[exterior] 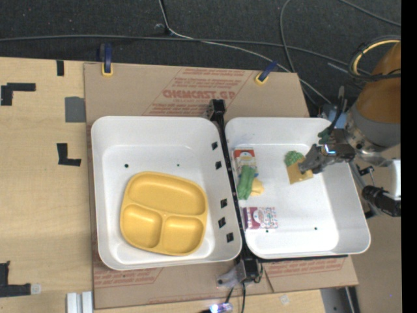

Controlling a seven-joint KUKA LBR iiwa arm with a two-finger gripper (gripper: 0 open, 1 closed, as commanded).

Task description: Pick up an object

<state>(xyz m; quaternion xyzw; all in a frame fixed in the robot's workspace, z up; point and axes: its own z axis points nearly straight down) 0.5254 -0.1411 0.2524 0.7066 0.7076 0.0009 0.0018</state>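
While the arm (pixel 374 106) reaches in over the right edge of the right bin (pixel 339 240), its gripper (pixel 311 163) hangs low at a small tan block (pixel 300 173) that lies near the middle of the bin's right half, closer to the back wall than to the front. A green leafy toy (pixel 294 156) sits touching the block's back edge. The dark fingertips meet the block's right side, but whether they are closed on it or merely resting against it cannot be told from this slant, so the state of the jaws stays uncertain.

Along the left wall of the same bin lies a row of small things: a red and white packet (pixel 244 156) toward the back, a long green vegetable toy (pixel 247 182) just in front of it, a small yellow piece (pixel 257 188) touching that toy's right side, and a flat pink and white packet (pixel 260 218) nearer the front edge, apart from the others.

The left bin (pixel 104 142) holds a yellow divided plate (pixel 163 212), lying flat in the front half, with one large compartment toward the back and two smaller ones toward the front.

Both bins rest side by side on a brown cardboard sheet (pixel 195 90) laid over the wooden bench (pixel 32 175), with black cables (pixel 195 36) running across the dark surface beyond the sheet's back edge
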